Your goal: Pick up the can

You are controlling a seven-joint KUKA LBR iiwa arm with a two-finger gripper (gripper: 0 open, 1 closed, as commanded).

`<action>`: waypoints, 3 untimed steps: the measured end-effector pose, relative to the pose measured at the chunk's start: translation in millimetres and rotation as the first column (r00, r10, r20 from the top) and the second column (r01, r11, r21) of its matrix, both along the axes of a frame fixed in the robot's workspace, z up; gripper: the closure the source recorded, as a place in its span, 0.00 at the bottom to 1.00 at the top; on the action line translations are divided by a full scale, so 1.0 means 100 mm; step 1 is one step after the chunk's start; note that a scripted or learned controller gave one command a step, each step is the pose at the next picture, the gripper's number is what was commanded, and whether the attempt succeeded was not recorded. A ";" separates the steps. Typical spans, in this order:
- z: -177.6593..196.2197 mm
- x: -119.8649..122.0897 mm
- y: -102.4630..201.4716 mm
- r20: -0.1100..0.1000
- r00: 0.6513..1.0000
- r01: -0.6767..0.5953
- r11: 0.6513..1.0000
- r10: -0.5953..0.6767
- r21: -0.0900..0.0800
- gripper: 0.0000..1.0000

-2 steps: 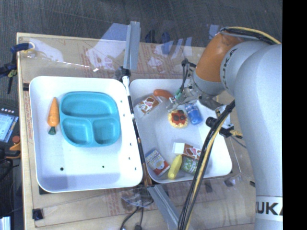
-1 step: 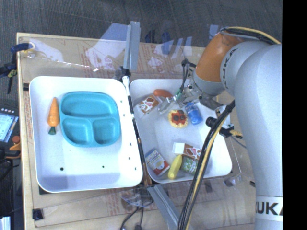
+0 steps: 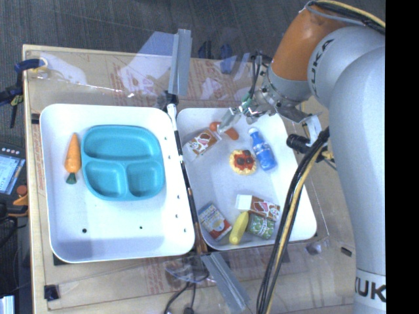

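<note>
We see the gripper [image 3: 230, 118] hanging near the back rim of the right bin [image 3: 298, 231], just above an orange-tipped item [image 3: 230, 133] and a small carton [image 3: 201, 142], but we cannot tell how wide it stands or whether it has anything. The can [image 3: 261, 227], green with a red top, lies at the front beside a yellow piece [image 3: 239, 228], a white block [image 3: 243, 203] and a packet [image 3: 214, 221], with open floor mid-bin between it and the blue bottle [image 3: 262, 150]. "KUKA" reads on the arm [image 3: 340, 77]; the left bin [image 3: 55, 175] holds a blue tray [image 3: 124, 161] and a carrot [image 3: 72, 157].

Overhead slanted view of both bins [image 3: 59, 241]
</note>
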State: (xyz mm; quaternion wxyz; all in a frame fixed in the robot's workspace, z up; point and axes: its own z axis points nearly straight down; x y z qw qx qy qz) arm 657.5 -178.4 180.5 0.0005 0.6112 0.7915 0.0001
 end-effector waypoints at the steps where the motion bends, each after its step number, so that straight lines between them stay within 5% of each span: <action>1: -0.85 -0.25 -0.32 -0.006 1.000 -0.008 1.000 0.008 0.001 0.00; 2: -0.07 0.00 0.00 -0.001 0.999 -0.041 0.999 0.041 0.000 0.00; 3: -0.66 0.04 0.28 0.014 0.999 -0.043 0.999 0.043 -0.008 0.00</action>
